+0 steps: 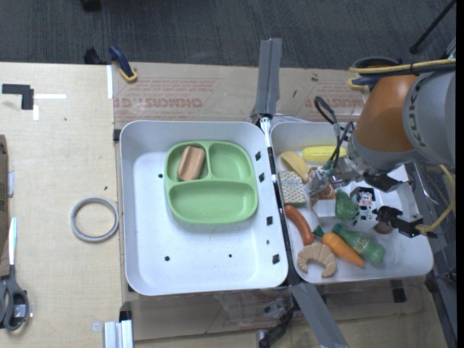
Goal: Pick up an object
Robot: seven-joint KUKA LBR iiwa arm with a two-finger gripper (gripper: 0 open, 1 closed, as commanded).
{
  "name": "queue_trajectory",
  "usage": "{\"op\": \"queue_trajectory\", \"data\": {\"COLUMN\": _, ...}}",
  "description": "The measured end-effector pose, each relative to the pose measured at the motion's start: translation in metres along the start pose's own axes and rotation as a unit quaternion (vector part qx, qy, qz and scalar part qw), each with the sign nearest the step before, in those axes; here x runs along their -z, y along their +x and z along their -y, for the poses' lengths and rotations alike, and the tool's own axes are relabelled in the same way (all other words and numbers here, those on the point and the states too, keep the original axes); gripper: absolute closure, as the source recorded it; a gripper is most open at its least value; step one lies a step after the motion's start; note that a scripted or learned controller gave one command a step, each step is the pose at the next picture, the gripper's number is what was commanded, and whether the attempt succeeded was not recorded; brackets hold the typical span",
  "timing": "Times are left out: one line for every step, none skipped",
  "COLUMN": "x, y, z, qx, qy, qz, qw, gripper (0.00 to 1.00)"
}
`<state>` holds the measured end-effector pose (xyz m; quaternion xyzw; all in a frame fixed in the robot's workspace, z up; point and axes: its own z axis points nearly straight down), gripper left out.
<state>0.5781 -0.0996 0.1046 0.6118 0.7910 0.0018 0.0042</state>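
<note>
- Your arm [406,118] reaches in from the right, and its gripper [324,182] hangs low over the upper middle of the right bin [417,263].
- You cannot tell how far the gripper is parted, nor whether anything sits in it; the tip is lost among the toys.
- Just beside the gripper lie a yellow corn cob [321,153], a pale banana [294,163] and a checked sponge-like block [291,188].
- Nearer the front of that bin you have a red sausage [299,224], an orange carrot [344,247], a croissant [317,258] and a green bottle [362,242].
- The left bin [145,256] holds a green divided plate [212,203], with a brown bread roll [191,162] in its upper-left compartment.
- On the surface [51,158] to the left lie a grey tape ring [94,218] and scissors [13,299].
</note>
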Motion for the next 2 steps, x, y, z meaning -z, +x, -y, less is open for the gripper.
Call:
{"op": "queue_trajectory", "data": {"x": 0.045, "y": -0.051, "z": -0.002, "qx": -0.147, "qy": 0.005, "qz": -0.001, "qw": 0.9891, "gripper": 1.0}}
{"op": "queue_trajectory", "data": {"x": 0.116, "y": -0.003, "z": 0.009, "qx": -0.1, "qy": 0.005, "qz": -0.001, "qw": 0.9949, "gripper": 1.0}}
